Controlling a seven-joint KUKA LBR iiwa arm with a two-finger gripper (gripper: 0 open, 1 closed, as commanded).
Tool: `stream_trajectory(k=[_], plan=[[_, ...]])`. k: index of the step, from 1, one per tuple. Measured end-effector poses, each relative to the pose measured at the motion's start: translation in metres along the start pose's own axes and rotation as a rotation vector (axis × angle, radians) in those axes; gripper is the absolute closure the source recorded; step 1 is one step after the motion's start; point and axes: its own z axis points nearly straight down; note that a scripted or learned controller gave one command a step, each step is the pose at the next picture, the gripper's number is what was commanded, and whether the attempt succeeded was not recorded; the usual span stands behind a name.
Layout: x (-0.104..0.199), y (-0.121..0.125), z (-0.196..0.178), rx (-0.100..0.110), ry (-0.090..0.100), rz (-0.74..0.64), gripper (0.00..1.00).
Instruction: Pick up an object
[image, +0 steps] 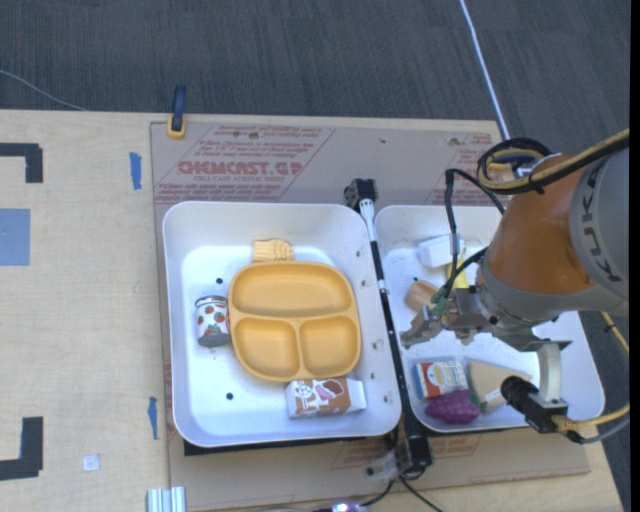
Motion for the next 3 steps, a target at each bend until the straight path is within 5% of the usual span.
stream_trajectory(k=[3], plan=[[0.0,0.0,0.0,0.0,0.0,0.0,0.0]])
